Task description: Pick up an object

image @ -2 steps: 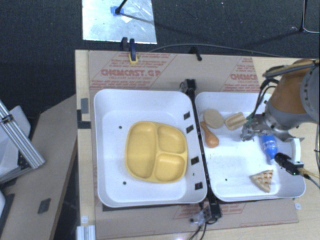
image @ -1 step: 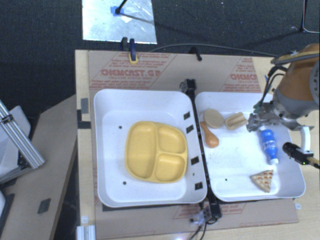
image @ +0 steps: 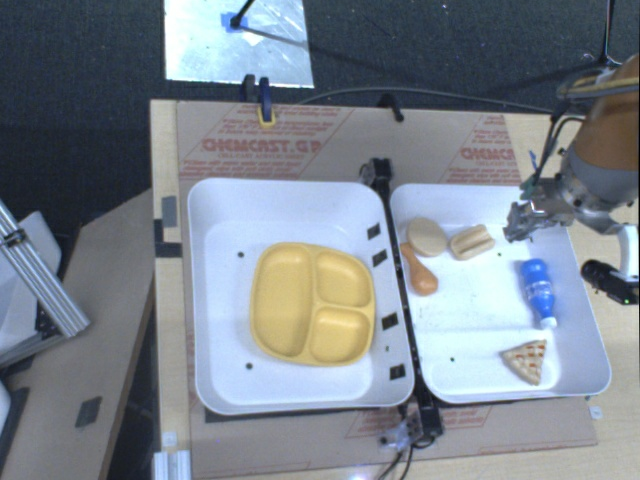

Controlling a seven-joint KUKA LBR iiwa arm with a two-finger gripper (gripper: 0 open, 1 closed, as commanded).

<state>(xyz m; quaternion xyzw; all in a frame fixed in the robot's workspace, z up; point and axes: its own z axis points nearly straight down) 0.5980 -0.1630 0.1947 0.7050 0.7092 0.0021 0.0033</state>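
Two white bins (image: pixel 225 218) (image: pixel 575 363) sit side by side. One yellow tray (image: pixel 312 303), one blue bottle (image: pixel 537 290), one pizza slice (image: pixel 526 360), one bun (image: pixel 471 241), one round bread (image: pixel 427 236), one sausage (image: pixel 419 271).

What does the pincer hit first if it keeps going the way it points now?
Probably the hot dog bun. The pincer hangs over the right bin, aimed down and toward the bun just beyond its tip. Height is unclear from this slanted view, so it might meet the bin floor beside it.

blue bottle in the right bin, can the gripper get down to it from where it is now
Probably yes. The blue bottle lies apart from the toast wedge and bread roll, with bare bin floor around it, and the gripper hovers just above-left of it.
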